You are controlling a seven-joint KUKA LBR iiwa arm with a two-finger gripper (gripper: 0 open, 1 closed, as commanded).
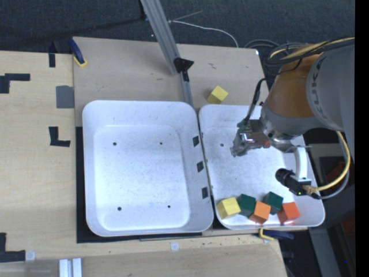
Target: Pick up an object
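Several small blocks lie along the front wall of the right bin (225,117): a yellow block (229,206), a dark green block (247,202), an orange block (261,212), a second green block (273,200) and a red-orange block (289,212). Another yellow block (218,94) rests on the bench just behind the right bin. My gripper (241,145) hangs over the middle of the right bin, well behind the row of blocks, with nothing seen between its fingers.
The left bin (95,117) sits beside the right one, sharing a middle rim. A grey metal pole (164,33) slants down from the top to the bins' back edge. Cables loop behind the arm at the upper right.
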